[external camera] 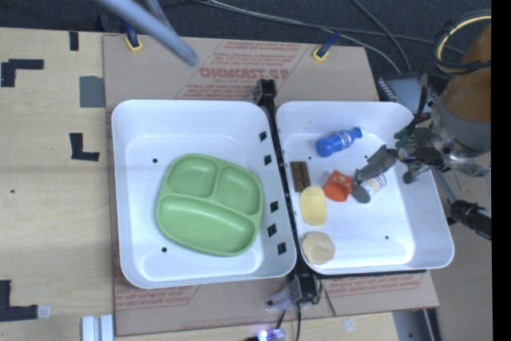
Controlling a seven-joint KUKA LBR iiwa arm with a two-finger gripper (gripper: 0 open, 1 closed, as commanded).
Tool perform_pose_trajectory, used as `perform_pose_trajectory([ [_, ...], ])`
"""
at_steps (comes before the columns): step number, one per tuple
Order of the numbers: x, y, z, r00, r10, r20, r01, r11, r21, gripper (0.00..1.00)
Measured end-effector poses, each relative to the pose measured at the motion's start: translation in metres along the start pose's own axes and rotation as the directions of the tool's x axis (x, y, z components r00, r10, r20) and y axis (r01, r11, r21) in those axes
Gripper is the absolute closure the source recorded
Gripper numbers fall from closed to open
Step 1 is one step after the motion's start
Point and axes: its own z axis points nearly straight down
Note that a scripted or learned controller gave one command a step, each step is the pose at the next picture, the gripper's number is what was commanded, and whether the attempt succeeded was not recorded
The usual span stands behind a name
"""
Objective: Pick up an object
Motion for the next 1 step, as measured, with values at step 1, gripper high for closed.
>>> perform_pose_trajectory([
  [1,0.0002,0.0016,-0.0048,1.000,-0.003,0.002,0.003,1.000,-0.010,0.00],
])
